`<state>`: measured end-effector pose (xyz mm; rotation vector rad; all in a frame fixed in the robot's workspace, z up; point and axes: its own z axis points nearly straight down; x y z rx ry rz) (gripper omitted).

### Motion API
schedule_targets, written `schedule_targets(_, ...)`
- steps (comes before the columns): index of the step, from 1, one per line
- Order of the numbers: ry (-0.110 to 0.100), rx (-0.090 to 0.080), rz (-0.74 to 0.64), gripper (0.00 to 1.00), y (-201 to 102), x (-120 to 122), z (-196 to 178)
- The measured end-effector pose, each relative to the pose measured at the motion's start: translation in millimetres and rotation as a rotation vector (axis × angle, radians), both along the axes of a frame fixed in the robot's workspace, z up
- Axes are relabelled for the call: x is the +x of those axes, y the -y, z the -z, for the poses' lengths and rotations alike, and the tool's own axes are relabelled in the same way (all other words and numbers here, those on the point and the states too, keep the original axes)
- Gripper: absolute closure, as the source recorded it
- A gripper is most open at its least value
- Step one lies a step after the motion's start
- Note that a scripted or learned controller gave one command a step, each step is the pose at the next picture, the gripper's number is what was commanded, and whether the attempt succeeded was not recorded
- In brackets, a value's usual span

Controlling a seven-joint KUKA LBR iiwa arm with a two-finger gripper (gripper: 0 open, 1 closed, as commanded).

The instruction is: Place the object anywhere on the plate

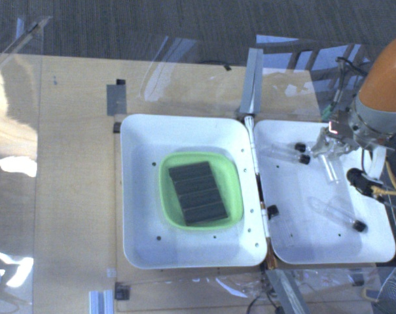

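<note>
A green square plate [169, 175] lies in the middle of the left white bin [139, 195]. A dark grey ridged rectangular block [198, 193] rests flat on the plate, turned slightly off square. My gripper [328, 145] hangs over the upper right part of the right bin [296, 247], under the orange band of the arm [383, 84]. A clear tube [330, 169] lies just below the gripper; whether it is touched cannot be told.
In the right bin lie two more clear tubes with black caps, one at upper left [287, 152] and one at lower right [339, 212]. A small black clip [272, 211] sits on the divider between the bins. Cables [368, 185] hang by the arm.
</note>
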<state>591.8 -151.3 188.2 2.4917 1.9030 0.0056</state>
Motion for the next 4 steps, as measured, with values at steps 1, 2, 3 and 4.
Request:
schedule_targets(1, 0.000, 0.000, 0.000, 0.00, 0.1, 0.0, -0.1)
schedule_targets(2, 0.002, -0.002, -0.142, 0.00, 45.9, -43.1, -70.9)
schedule_targets(3, 0.001, 0.000, -0.232, 0.00, -19.0, -85.3, -98.5)
schedule_targets(4, 0.002, -0.004, -0.297, 0.00, 45.6, -102.8, -125.9)
